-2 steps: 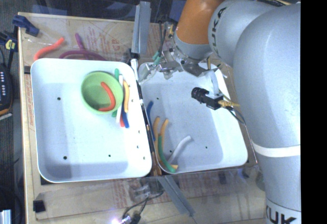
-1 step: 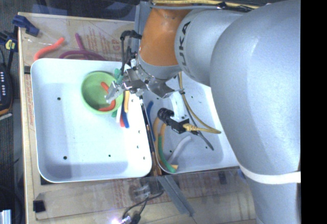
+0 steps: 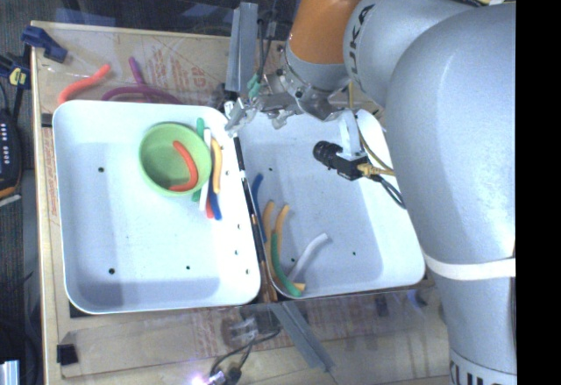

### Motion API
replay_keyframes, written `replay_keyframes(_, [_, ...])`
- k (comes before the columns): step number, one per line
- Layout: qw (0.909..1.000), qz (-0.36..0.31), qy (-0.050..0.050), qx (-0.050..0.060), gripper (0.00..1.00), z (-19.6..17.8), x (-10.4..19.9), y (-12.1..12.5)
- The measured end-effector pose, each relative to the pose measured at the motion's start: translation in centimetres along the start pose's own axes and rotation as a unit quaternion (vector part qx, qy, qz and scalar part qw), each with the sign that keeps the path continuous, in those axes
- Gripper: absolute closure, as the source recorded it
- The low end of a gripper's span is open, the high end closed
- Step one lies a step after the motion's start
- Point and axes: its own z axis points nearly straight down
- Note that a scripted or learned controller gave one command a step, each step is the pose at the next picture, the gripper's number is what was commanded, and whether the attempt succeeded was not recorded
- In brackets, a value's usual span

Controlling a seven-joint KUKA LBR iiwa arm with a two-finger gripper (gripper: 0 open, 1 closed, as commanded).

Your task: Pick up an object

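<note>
The left bin [image 3: 105,234] holds a green bowl [image 3: 165,166] with a red curved piece [image 3: 186,166] inside it. Several coloured sticks [image 3: 213,186] lie against that bin's right wall. In the right bin [image 3: 386,243] lie a blue stick [image 3: 256,190], an orange curved piece [image 3: 282,218], a green curved piece [image 3: 278,265] and a pale grey piece [image 3: 309,253]. My gripper [image 3: 238,115] hangs over the far end of the divide between the two bins, just right of the bowl. Nothing is visibly held in it.
The grey arm with its orange band [image 3: 329,15] covers the right bin's far right side. A black cable plug [image 3: 336,155] hangs off the wrist over that bin. On the bench behind the left bin lie an orange piece [image 3: 83,83] and a purple loop [image 3: 140,95].
</note>
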Motion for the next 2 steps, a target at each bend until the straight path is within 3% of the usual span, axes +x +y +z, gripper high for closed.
replay_keyframes(1, [0.9993,-0.039,0.000,0.001,0.00,1.7,6.7,-0.2])
replay_keyframes(2, [0.9982,-0.060,0.001,0.003,0.00,1.7,4.9,-0.8])
